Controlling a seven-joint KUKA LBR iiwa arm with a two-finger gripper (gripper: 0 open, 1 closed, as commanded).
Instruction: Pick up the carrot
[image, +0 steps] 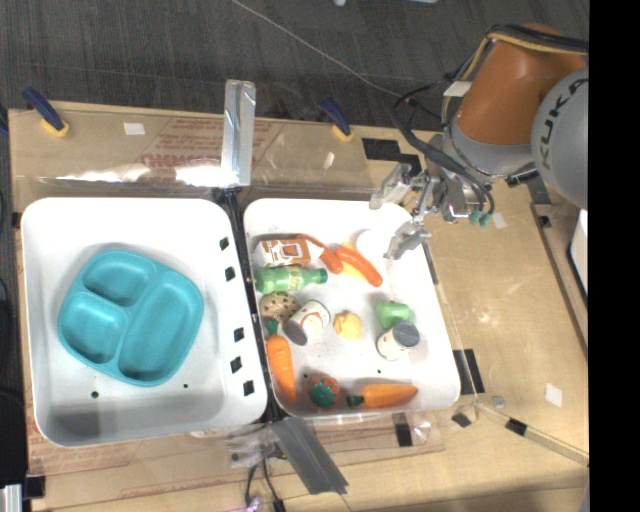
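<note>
Two orange carrots lie in the right bin. One carrot lies lengthwise against the left wall, the other carrot lies along the front wall with its green top pointing left. My gripper hangs over the bin's far right corner, well back from both carrots. Its fingers are spread open with nothing between them.
The right bin also holds an orange-red chili, a green bottle, a brown carton, a cookie, a small can, a yellow piece, a green pepper and a strawberry. In the left bin sits a teal divided tray.
</note>
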